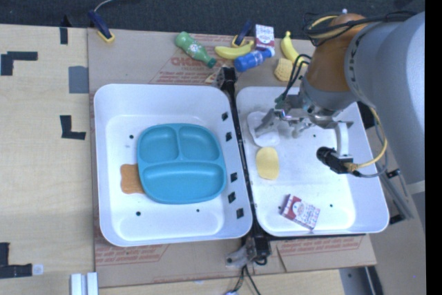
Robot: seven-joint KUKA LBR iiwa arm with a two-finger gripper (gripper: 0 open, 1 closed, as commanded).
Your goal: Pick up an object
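The grey arm (387,79) is bent low over the far part of the right bin (366,214), presumably for a pick. The blue sectioned plate (181,162), smooth and rounded, is set in the left bin (110,148). The gripper (266,124) is seen spread and holding nothing, just beyond a soft yellow piece (267,163); a small printed packet (300,211) lies nearer.

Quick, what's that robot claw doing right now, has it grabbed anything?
Gripper: over the right bin, above the yellow object; whether it is open or shut cannot be told.
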